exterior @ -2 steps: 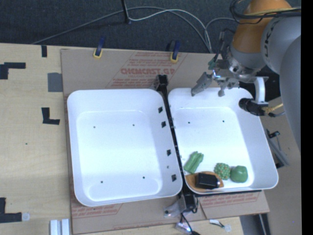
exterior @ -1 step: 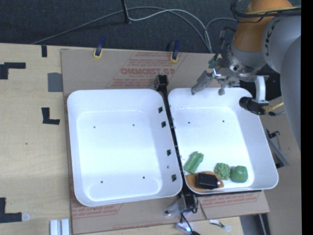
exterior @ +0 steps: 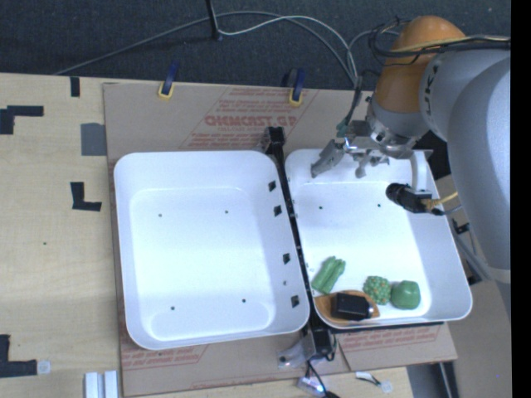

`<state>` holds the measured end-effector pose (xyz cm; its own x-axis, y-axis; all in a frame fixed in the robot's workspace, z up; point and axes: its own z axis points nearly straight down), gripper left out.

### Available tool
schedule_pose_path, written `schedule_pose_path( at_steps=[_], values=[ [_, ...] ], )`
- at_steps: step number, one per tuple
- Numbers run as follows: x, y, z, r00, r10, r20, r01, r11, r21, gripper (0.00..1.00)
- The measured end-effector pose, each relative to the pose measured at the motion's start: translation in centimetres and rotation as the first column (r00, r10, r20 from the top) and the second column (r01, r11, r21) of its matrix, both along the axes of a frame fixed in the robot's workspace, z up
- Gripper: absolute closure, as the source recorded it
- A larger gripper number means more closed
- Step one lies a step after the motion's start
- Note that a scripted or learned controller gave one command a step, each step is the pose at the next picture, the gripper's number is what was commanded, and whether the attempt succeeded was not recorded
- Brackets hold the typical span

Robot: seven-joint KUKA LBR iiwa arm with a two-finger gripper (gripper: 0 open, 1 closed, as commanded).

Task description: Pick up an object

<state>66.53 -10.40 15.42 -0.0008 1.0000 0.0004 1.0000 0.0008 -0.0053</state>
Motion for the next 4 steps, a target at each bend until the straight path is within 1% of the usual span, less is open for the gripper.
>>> schedule_pose_path(
  at_steps=[1, 2, 3, 4],
  values=[
    [-0.2, 0.2, -6.4, 1.000, 0.000, -0.001, 0.000, 1.000, 0.000, 0.00],
    [-0.2, 0.2, -6.6, 1.000, 0.000, 0.004, 0.000, 1.000, -0.001, 0.00],
    [-0.2, 0.2, -5.6, 1.000, 0.001, 0.005, -0.001, 1.000, -0.001, 1.00],
    [-0.2, 0.9, -1.1, 1.000, 0.000, 0.009, 0.000, 1.000, 0.000, 1.00]
  ],
)
